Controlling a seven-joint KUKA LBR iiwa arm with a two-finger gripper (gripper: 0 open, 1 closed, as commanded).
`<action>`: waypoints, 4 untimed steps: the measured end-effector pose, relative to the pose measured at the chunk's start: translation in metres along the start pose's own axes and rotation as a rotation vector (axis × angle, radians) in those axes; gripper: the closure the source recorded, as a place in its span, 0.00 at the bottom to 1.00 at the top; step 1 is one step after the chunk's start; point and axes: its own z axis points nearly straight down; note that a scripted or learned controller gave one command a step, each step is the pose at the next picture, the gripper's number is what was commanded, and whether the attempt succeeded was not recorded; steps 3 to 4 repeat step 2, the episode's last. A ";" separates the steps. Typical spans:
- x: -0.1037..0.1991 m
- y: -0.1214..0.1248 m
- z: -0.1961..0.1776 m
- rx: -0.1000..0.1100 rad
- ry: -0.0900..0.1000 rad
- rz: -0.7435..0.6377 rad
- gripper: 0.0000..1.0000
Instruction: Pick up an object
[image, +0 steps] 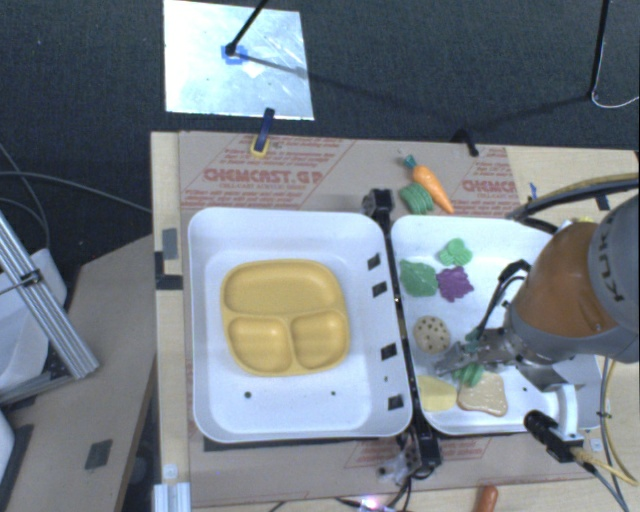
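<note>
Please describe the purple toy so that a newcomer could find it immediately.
Start at the right-hand shallow white bin, where the toy foods lie. In its upper half sits the purple bumpy plastic grape-like toy, flanked by two green leafy toys. It is the only purple item there.

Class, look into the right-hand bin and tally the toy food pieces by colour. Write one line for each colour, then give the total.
Green: 3, two leafy pieces and one at the gripper
Purple: 1, grapes
Brown speckled: 1, cookie
Yellow: 1, flat piece
Tan: 1, toast
Total: 7
</note>
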 end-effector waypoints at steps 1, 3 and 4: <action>-0.003 0.003 -0.014 -0.009 -0.004 0.001 1.00; 0.086 0.047 -0.110 -0.018 -0.002 -0.013 1.00; 0.086 0.047 -0.110 -0.018 -0.002 -0.013 1.00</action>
